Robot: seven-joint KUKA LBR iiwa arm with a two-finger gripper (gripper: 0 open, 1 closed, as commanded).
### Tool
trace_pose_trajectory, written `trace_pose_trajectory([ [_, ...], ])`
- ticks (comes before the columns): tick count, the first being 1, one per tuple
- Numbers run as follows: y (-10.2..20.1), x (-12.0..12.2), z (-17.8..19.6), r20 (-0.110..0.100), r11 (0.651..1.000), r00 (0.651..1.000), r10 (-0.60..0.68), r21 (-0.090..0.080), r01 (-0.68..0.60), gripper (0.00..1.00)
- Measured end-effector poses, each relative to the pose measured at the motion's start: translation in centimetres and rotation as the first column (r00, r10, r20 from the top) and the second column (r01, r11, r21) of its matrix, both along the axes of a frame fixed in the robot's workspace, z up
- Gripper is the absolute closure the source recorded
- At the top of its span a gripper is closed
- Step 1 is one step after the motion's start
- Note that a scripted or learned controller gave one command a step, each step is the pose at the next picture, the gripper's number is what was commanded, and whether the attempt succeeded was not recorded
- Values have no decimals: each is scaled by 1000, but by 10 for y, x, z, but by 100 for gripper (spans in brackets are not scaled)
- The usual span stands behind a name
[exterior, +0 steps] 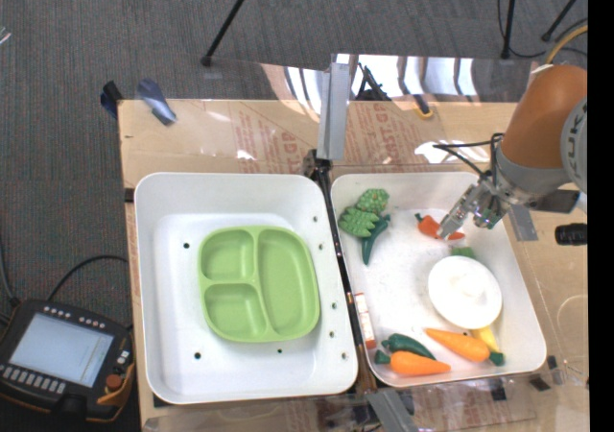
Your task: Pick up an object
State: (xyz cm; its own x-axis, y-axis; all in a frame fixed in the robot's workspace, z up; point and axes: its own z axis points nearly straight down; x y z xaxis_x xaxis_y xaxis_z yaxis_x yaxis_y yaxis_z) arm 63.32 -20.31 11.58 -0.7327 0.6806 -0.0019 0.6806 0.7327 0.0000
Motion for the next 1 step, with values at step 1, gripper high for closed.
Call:
trace_pose_trajectory([
  [1,-6,11,-21,8,999,999,-41,0,41,0],
])
